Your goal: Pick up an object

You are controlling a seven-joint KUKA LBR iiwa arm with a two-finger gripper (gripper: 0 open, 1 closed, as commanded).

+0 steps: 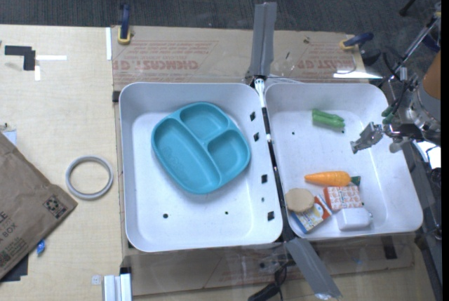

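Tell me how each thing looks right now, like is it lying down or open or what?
Gripper: open, holding nothing, above the right bin.
Blue tray: flat, right way up, in the left bin.
Carrot: lying on its side.
Green piece: lying flat.
Tape ring: flat on the bench.

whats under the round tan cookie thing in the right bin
The round tan biscuit-like disc lies on a flat blue-and-white packet, whose lower corner sticks out beneath it. The part of the packet under the disc is covered, so any print there cannot be seen.
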